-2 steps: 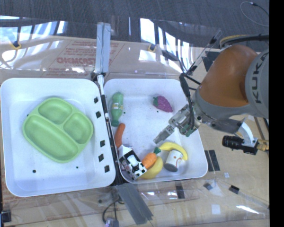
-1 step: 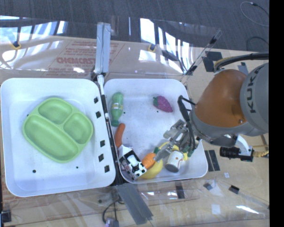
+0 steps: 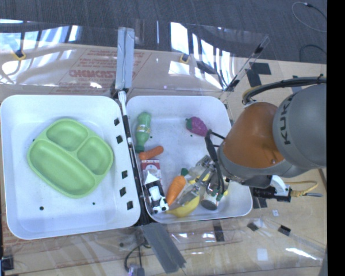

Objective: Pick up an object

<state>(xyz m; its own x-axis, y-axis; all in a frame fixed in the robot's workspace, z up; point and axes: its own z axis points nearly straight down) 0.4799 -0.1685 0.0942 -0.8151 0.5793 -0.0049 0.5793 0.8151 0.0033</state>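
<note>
1. You're looking down on two white bins: left bin (image 3: 17,171) is carrying a green divided plate (image 3: 71,157) w/ three sections; right bin (image 3: 178,103) is holding the toy clutter.
2. The arm (image 3: 276,137) is reaching in from the right, orange band over the right bin's right edge, w/ the gripper (image 3: 210,183) sitting low in the bin's front right corner, among the pile.
3. Can't tell its state from this angle – arm and clutter are hiding it, and nothing is showing clearly as grasped.
4. Objects to pick, all lying in the right bin: green bottle (image 3: 142,126) near the left wall; small orange carrot (image 3: 152,152) just below it; purple grape bunch (image 3: 196,126) toward the back, apart from the rest.
5. Front of bin: black-and-white cow figure (image 3: 154,193) is lying beside a bigger carrot (image 3: 175,188), which is touching a yellow banana (image 3: 185,207) at the front wall, just beside the gripper.
</note>
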